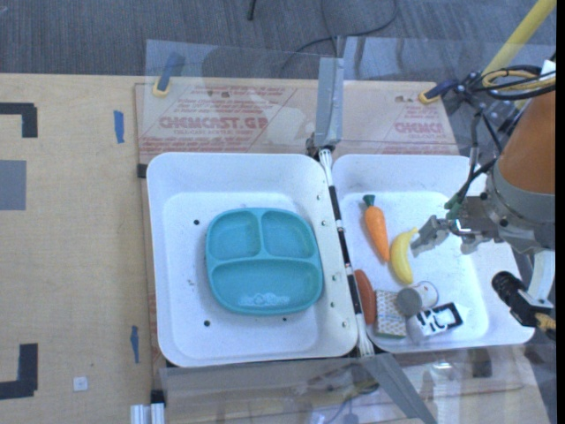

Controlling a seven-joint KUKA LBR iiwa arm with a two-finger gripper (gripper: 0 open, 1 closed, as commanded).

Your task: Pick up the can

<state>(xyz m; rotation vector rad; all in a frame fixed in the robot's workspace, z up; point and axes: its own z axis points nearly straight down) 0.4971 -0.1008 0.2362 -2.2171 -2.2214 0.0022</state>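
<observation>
While tool (433,234) hovers, jaws spread, can (409,301) lies below it, apart.

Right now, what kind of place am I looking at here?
Probably a robotics lab test bench: a grey-and-orange arm reaches over two white bins, one holding a teal divided plate, the other toy food like a carrot.

The can (408,302) lies in the right bin (468,179), toward its near edge and a little left of the bin's middle. It shows a round grey metal end, turned up toward the camera, so it seems to lie tilted or on its side; the body is hard to make out. A banana (402,256) is just beyond it on the far side, and a black-and-white item (437,318) touches its right.
</observation>
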